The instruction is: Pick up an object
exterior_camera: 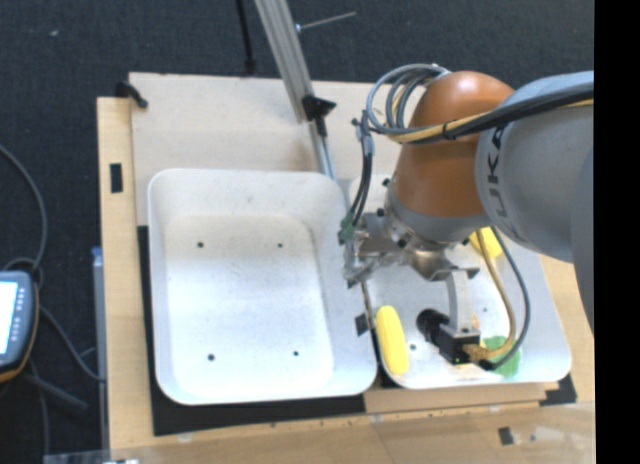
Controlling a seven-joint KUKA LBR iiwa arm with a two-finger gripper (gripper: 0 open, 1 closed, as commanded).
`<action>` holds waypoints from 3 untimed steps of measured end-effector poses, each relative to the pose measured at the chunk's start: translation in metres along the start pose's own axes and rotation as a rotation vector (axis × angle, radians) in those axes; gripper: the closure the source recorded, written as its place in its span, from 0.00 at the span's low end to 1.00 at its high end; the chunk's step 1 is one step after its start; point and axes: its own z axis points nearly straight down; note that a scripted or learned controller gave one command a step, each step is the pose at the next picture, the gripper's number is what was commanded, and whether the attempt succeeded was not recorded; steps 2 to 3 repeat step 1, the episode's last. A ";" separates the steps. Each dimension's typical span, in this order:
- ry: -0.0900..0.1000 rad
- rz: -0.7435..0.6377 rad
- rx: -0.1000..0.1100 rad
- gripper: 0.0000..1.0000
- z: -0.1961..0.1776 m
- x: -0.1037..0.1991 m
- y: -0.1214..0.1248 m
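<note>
My gripper (pixel 405 255) hangs under the orange wrist band, low over the upper part of the right bin (pixel 545 337). A yellow banana-shaped object (pixel 391 340) lies in that bin near its front left corner, just below and in front of the gripper. A green object (pixel 507 359) peeks out at the bin's front right. A second yellow piece (pixel 488 244) shows beside the wrist on the right. The arm hides most of the bin's floor.
The left bin (pixel 170 282) lies beside the right one, their rims touching. A slanted aluminium post (pixel 288 47) rises behind the bins. The wooden bench edge (pixel 115 252) runs along the left.
</note>
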 end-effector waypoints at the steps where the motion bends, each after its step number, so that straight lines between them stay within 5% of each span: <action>1: -0.001 0.002 0.004 1.00 0.006 0.042 -0.003; 3: -0.001 0.002 0.004 1.00 0.006 0.042 -0.003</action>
